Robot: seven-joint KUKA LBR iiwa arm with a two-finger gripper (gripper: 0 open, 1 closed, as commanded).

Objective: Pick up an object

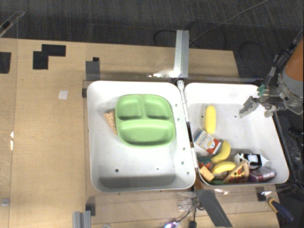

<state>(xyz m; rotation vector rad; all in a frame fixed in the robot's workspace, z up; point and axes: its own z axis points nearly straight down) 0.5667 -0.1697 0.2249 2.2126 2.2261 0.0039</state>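
The right bin (266, 127) holds a yellow corn-like piece (210, 118) near its left wall. A pile of small toys fills its near corner: a patterned little box (205, 140), a yellow banana (222, 151), a second yellow piece (224, 167), a pizza-slice toy (240, 171), a black-and-white item (251, 159) and a purple item (262, 175). My gripper (257, 109) hangs above the far right part of this bin, well right of the corn piece and up from the pile. It is open, with nothing between its fingers.
The left bin (102, 165) carries a green divided plate (144, 119) with a tan textured piece (110, 121) tucked at its left edge. A metal post (182, 51) rises behind the ridge where the bins meet. The arm's orange band (295, 65) sits at the right edge.
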